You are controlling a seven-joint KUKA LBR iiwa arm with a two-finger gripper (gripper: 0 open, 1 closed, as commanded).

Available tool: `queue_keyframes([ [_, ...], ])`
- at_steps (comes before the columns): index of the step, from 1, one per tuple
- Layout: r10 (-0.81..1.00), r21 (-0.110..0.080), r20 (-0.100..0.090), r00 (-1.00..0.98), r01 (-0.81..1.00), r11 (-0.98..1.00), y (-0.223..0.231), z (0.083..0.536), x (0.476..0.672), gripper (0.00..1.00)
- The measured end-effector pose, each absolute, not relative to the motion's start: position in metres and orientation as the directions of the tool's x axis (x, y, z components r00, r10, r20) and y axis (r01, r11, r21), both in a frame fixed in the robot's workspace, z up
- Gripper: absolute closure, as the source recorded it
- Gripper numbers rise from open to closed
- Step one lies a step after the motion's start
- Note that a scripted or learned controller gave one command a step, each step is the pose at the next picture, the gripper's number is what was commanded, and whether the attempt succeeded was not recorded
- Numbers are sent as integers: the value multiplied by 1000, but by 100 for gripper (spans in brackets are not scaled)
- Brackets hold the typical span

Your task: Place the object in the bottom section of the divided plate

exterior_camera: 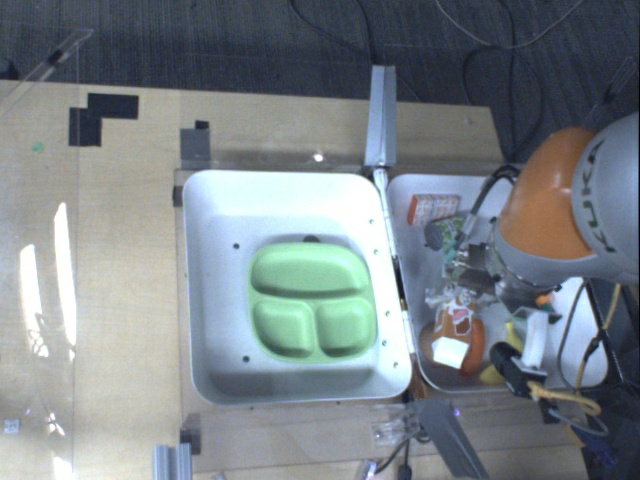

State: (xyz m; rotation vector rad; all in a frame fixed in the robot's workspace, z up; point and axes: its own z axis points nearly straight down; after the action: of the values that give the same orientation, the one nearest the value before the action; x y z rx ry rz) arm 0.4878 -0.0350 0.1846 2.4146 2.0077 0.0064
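Gripper (462, 268) low over cluttered right bin (405, 268), grip state can't tell — nearest item a brown round pkg (452, 343), probably light, crinkly, best pinched at edges; green divided plate (312, 301) waiting in left bin (205, 268).

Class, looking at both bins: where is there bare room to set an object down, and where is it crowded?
Free: the green divided plate compartments, and the left bin floor between plate and walls. Crowded: the right bin, packed with items under the arm.
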Motion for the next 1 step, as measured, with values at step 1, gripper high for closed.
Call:
queue_keyframes([
  [1,999,3,0,36,999,-36,23,184,561,100],
])
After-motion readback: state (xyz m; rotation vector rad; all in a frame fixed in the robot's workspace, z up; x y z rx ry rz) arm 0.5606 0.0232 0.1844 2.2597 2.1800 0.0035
